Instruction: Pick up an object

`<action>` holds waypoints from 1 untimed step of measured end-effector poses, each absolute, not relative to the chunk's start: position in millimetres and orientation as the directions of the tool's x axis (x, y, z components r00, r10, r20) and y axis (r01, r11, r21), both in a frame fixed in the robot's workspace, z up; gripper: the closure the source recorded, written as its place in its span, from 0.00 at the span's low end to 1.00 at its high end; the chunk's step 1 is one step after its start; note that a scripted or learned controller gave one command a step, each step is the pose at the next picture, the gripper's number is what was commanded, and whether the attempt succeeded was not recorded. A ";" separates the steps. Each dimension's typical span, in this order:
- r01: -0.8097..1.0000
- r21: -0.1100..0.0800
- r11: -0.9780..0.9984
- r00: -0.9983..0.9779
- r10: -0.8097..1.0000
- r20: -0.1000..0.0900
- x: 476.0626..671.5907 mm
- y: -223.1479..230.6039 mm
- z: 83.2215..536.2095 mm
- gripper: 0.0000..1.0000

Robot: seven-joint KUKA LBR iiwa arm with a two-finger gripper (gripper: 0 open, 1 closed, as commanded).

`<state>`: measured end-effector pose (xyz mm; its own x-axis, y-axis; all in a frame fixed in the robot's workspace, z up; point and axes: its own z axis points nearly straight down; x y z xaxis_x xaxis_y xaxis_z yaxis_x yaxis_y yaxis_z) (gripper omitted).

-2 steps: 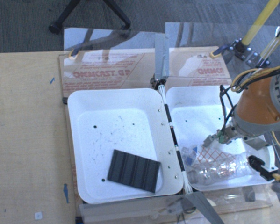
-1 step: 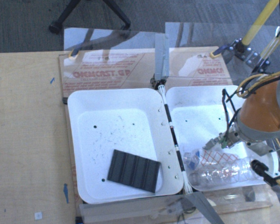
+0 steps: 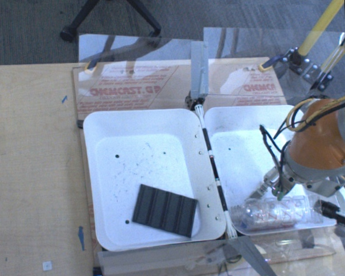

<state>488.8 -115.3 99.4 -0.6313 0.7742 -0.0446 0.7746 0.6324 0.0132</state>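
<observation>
Your surface (image 3: 30,171) is pale wood, with two shallow white bins side by side on it and grey carpet beyond the far edge. The arm (image 3: 320,141), grey with an orange band, reaches in over the right bin (image 3: 236,143). The tool (image 3: 274,191) sits low at that bin's near side, just above a clear plastic bottle (image 3: 274,213) lying on its side along the near wall. You cannot tell how wide the tool stands: it is small, pale and blurred against the white floor. It looks to be at or very near the bottle's upper edge, but contact cannot be confirmed, and nothing shows gripped in it. Well to the tool's left, across the divider, a dark ribbed rectangular block (image 3: 165,210) lies flat and slightly skewed in the left bin (image 3: 103,138), near its front wall.
</observation>
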 end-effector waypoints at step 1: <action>0.908 0.004 0.420 -0.419 0.907 -0.027 502.2 -126.1 90.8 0.00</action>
<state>502.2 -126.1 90.8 -0.4194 0.9074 -0.0270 0.9077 0.4197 0.0044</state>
